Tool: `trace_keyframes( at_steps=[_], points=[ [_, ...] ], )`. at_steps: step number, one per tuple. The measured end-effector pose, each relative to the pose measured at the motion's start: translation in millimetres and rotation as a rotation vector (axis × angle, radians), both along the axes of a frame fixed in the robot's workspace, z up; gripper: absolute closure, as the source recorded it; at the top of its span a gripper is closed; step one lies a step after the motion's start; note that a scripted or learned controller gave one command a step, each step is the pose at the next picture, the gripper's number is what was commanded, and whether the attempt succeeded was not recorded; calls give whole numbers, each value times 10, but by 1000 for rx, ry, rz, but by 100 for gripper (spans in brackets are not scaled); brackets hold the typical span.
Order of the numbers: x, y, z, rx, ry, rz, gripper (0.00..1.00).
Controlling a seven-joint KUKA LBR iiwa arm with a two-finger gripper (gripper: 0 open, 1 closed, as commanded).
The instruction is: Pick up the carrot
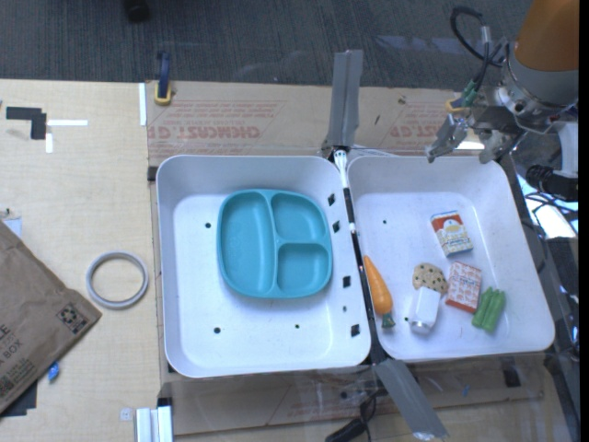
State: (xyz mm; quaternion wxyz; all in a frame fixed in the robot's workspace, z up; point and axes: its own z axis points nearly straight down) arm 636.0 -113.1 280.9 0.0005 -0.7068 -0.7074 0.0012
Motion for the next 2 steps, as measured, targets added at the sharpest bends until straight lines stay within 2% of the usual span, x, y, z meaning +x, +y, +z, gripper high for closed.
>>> trace_keyframes(
  at_steps=[1,2],
  points=[
    [4,-7,79,-1,1,2,100],
    [3,-7,79,-1,2,1,0]
  ],
)
